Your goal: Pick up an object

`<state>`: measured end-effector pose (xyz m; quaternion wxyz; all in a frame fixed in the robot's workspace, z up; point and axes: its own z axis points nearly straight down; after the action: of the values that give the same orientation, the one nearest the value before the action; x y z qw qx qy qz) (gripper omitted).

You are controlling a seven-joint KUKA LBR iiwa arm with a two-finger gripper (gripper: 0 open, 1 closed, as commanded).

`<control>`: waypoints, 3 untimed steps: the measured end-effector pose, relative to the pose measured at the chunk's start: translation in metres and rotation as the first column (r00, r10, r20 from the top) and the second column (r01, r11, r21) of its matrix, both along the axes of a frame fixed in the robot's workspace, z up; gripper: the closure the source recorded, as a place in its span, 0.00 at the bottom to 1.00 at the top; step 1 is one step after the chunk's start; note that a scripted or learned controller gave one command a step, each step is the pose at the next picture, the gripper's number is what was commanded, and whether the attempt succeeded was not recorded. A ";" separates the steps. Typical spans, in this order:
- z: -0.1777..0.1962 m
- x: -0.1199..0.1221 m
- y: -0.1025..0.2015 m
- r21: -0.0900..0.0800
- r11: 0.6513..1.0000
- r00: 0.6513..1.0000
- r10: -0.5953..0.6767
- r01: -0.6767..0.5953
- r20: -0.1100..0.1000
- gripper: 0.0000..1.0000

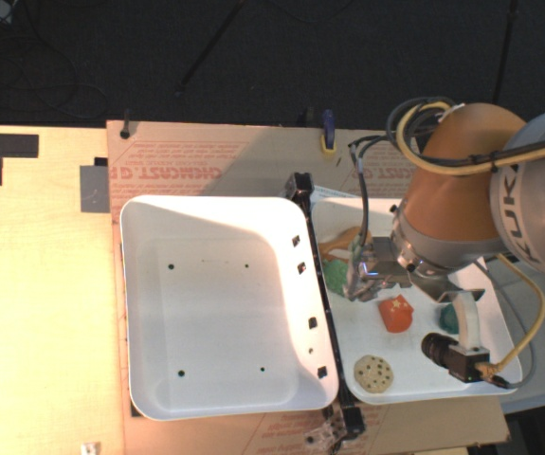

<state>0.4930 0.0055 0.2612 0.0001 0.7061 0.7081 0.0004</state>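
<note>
A grey-and-orange robot arm reaches in from the right, its gripper (pixel 360 281) lowered into the right bin (pixel 414 387) beside a green object (pixel 334 276); whether it grips anything cannot be told. Nearby lie a red block (pixel 396 314) and a spotted disc (pixel 374 373). The left bin (pixel 149 387) sits on a cardboard-covered bench (pixel 206 159).

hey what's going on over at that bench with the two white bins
A grey and orange robot arm reaches into the right bin, its gripper low beside a green object. Nothing is visibly held. A red block, a speckled round cookie-like piece and a teal object lie nearby.
</note>
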 end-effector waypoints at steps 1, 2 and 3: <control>0.004 0.059 0.003 -0.001 1.000 1.000 0.002 -0.002 0.000 1.00; 0.042 0.033 0.010 0.000 1.000 1.000 -0.002 0.002 -0.002 1.00; 0.211 0.026 0.021 0.002 1.000 1.000 0.000 0.000 0.015 1.00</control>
<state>0.5194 0.0269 0.4726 0.0049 0.7061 0.7081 0.0062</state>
